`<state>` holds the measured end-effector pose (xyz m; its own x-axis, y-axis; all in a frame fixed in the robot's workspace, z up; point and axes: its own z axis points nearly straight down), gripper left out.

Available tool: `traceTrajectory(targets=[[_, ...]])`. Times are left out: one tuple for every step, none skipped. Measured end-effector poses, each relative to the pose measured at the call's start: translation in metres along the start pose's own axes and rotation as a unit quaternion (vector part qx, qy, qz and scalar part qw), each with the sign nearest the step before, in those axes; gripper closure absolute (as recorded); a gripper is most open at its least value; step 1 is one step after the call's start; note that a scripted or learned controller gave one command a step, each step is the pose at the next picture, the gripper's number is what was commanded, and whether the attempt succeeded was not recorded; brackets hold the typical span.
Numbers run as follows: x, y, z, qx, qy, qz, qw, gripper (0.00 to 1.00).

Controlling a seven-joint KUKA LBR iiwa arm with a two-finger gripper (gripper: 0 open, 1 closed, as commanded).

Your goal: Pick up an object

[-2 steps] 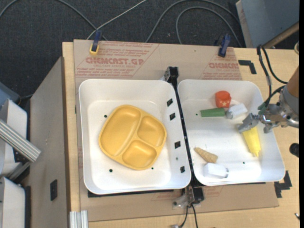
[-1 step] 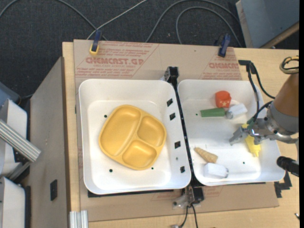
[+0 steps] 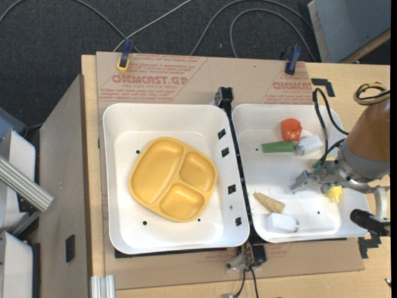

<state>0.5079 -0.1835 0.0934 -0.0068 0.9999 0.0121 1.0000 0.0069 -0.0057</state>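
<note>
My gripper (image 3: pixel 308 180) hangs low over the right bin (image 3: pixel 248 166), near its middle right, reaching in from the right under the orange-banded arm (image 3: pixel 371 138). A tan cone-shaped piece (image 3: pixel 268 202) lies just left of and below it, apart from it. A white block (image 3: pixel 281 222) sits near the bin's front wall. At the back of the bin are a red round object (image 3: pixel 290 129), a green stick (image 3: pixel 278 146) and a pale grey-white piece (image 3: pixel 309 144). A small yellow object (image 3: pixel 335 194) peeks out under the wrist.
The left bin (image 3: pixel 118 185) holds a yellow divided plate (image 3: pixel 172 179). A black divider with clips (image 3: pixel 231 160) runs between the bins. Black cables (image 3: pixel 322 120) loop over the right bin's back right corner. Cardboard lies behind both bins.
</note>
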Motion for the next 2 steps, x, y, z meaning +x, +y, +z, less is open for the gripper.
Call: traceTrajectory(targets=[[-0.002,-0.001,-0.005,0.003,-0.001,0.001,1.0,1.0],[-0.005,-0.008,-0.048,-0.002,-0.006,0.003,1.0,1.0]])
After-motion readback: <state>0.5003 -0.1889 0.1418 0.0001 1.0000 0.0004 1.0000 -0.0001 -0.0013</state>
